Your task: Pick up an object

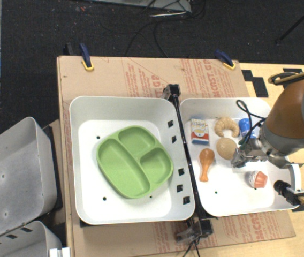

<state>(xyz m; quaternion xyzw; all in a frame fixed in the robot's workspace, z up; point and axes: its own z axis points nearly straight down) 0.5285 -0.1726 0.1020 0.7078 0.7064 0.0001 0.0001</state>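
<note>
You have 2 white bins side by side on the desk. The left bin holds 1 green divided plate, lying flat near its middle, well apart from the arm's reach for now. The right bin carries the small things, loosely scattered so each can be taken singly: a small carton with a red and blue label near the bin's far-left corner, a pale croissant-shaped piece just beside it, a blue item partly hidden behind cables, an orange drumstick-shaped toy along the left wall, and a white and orange cup-like piece toward the near-right corner.

The gripper sits low over the middle of the right bin, with the arm coming in across the bin's right edge. Its tip is right against a round tan ball, which looks like the likeliest target. You cannot tell how the fingers stand; the wrist body and cables cover them.

The ball is smooth, matte, beige and egg-like, touching or nearly touching the croissant piece behind it. My guess is it may roll away if pinched off-centre.
</note>
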